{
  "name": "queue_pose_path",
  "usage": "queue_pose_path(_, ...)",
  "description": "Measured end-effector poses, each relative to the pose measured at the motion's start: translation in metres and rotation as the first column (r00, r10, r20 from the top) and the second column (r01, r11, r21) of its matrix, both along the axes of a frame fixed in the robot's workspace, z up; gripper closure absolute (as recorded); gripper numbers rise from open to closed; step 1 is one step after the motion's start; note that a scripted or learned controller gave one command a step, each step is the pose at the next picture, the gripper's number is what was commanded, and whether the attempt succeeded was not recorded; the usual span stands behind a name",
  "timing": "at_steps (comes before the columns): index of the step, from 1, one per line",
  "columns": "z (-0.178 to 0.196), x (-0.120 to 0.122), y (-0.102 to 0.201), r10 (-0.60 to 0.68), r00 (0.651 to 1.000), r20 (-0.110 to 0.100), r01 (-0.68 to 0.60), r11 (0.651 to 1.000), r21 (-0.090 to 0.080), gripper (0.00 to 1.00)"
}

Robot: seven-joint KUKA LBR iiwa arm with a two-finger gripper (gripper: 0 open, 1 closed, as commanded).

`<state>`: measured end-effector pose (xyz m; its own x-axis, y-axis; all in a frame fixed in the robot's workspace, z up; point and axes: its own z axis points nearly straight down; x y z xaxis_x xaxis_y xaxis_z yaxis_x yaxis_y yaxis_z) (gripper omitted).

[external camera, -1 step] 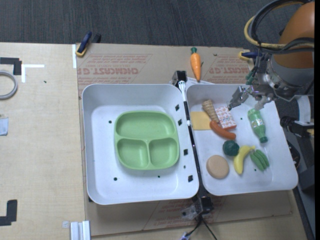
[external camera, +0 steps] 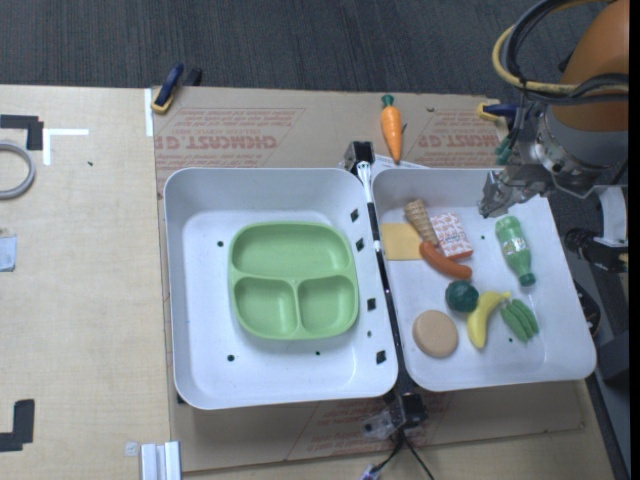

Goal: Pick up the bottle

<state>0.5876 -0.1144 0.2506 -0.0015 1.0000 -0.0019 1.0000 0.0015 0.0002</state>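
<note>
Tray [external camera: 294,293] in left bin [external camera: 190,298]; bottle [external camera: 514,249] in right bin [external camera: 560,348].

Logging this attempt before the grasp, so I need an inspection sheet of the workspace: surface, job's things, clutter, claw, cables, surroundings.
Surface: right bin and left bin side by side on cardboard.
Job's things: bottle lying flat in the right bin.
Clutter: green tray in the left bin; banana, sausage in the right bin; carrot outside.
Claw: claw just above-left of the bottle, nothing held.
Cables: black loops on the arm.
Surroundings: dark carpet.

We see the arm [external camera: 590,58] cut off by the right edge. The gripper [external camera: 497,200] is too blurred for us to read.
</note>
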Motion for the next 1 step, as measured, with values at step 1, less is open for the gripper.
queue_pose_path(1, 0.0323, -0.0499, -0.0095, 0.196, 0.981, -0.001, -0.196, 0.981, 0.001, 1.00)
